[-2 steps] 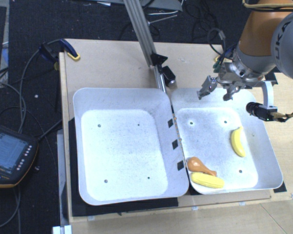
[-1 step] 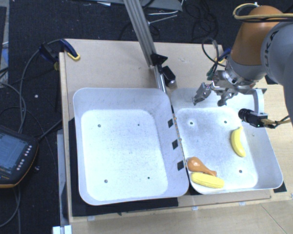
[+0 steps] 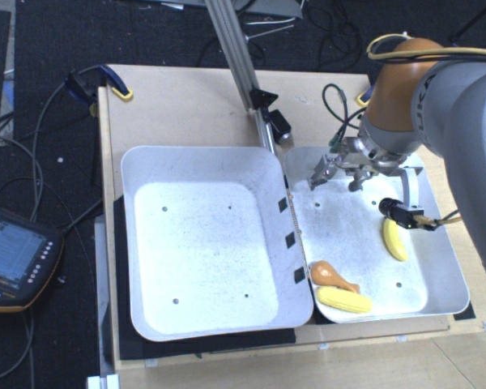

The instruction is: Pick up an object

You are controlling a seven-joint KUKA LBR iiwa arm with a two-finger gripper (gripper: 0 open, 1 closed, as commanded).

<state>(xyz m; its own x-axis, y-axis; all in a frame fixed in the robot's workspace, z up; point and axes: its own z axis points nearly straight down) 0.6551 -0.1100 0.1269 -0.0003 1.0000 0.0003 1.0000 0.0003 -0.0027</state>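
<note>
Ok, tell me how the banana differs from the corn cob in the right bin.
The banana runs up the picture near the bin's right side; the corn cob lies crosswise at the near edge. The banana lies alone; the corn cob lies right beside an orange piece. Both are yellow, in the right bin.

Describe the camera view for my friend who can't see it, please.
A grey robot arm's gripper hovers, open and holding nothing, over the far end of the right-hand white bin. That bin holds a yellow banana, an orange pear-shaped toy and a yellow corn cob. A second white bin sits beside it on the left.
</note>
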